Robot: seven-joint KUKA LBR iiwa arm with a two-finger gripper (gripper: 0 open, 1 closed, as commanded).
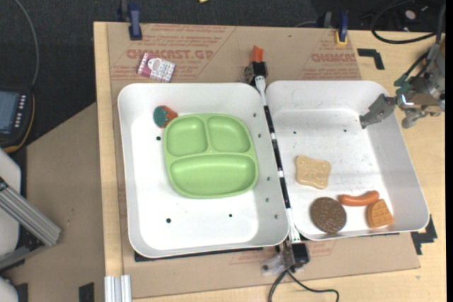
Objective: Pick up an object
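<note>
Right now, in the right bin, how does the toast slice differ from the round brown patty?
The toast slice is pale tan and roughly square with a notched top; the round brown patty is dark brown and circular. The toast lies alone near the bin's middle, while the patty sits nearer the front edge, close beside the sausage. The patty looks somewhat larger. Both lie flat on the right bin floor.
</note>
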